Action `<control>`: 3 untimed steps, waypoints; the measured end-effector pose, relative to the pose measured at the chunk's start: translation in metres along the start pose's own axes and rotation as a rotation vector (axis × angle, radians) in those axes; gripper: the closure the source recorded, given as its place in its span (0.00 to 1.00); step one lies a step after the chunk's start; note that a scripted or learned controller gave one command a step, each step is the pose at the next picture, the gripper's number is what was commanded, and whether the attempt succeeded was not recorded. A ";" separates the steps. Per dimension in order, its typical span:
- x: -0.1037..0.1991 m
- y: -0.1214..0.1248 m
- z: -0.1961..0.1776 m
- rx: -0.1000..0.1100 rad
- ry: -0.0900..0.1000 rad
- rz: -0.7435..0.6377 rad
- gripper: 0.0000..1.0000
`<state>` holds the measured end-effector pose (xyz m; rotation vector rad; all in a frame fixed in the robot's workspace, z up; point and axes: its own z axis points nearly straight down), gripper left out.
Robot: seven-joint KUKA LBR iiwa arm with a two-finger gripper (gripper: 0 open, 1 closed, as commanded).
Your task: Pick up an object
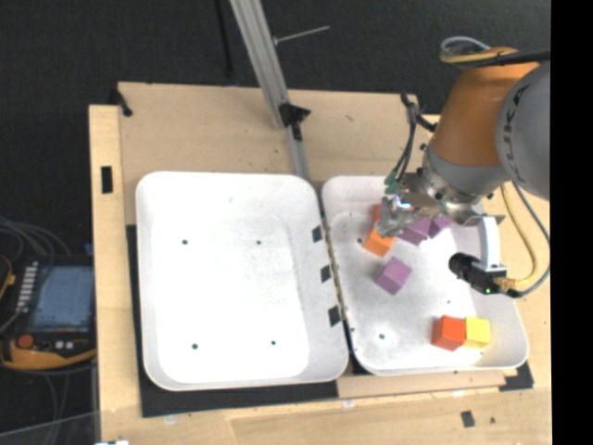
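My gripper (397, 217) hangs over the upper middle of the right bin (371, 346), reaching in from the right. Directly under it lies an orange block (377, 243), with a red-orange piece (378, 214) just behind the fingers. A purple block (417, 231) sits right beside the gripper, partly hidden by the wrist. Another purple cube (394, 274) lies a little nearer the front. A red cube (448, 332) and a yellow cube (477, 331) touch each other at the bin's front right.
The left bin (232, 276) lies beside the right one, with small black clips (327, 272) along the seam between them. A slanted metal pole (269, 72) rises from behind the bins. A teach pendant (51, 309) lies off the bench at the left.
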<state>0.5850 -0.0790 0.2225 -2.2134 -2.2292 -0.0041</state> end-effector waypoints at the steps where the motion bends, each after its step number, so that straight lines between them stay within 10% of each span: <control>1: 0.054 -0.012 -0.014 0.001 0.001 -0.001 1.00; 3: 0.154 -0.023 -0.025 0.001 0.000 -0.001 1.00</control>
